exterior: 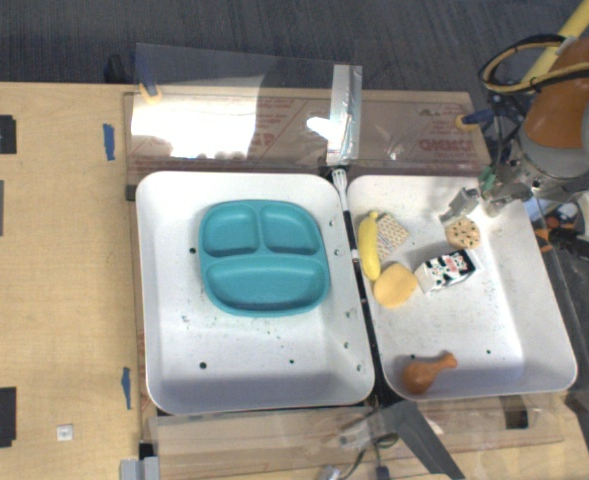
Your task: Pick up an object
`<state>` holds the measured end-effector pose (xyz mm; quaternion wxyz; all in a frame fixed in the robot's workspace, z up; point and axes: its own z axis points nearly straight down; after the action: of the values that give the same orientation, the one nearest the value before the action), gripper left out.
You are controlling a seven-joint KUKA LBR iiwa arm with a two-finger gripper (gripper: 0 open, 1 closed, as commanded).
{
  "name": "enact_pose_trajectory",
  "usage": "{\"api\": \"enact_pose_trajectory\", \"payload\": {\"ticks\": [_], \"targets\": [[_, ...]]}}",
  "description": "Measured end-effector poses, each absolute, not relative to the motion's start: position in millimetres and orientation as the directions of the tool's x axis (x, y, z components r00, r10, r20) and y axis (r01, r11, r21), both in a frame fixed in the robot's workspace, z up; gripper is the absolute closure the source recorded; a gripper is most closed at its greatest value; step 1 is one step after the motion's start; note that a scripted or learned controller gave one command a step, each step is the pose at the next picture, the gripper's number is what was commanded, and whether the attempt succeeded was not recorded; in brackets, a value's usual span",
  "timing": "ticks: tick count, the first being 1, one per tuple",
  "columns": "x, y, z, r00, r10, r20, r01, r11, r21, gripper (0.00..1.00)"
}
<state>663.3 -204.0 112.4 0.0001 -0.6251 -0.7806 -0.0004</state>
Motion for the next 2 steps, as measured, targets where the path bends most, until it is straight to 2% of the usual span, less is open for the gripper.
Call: {"api": "enact_pose_trajectory", "payload": {"ticks": [1,2], "targets": [[647.5,-214,104,-0.269,0.963,0.003,0.963,0.269,0.004,0.0],[568.9,-201,88,0.01,1.0,0.009,1.0,-0.01,0.002,0.0]]}}
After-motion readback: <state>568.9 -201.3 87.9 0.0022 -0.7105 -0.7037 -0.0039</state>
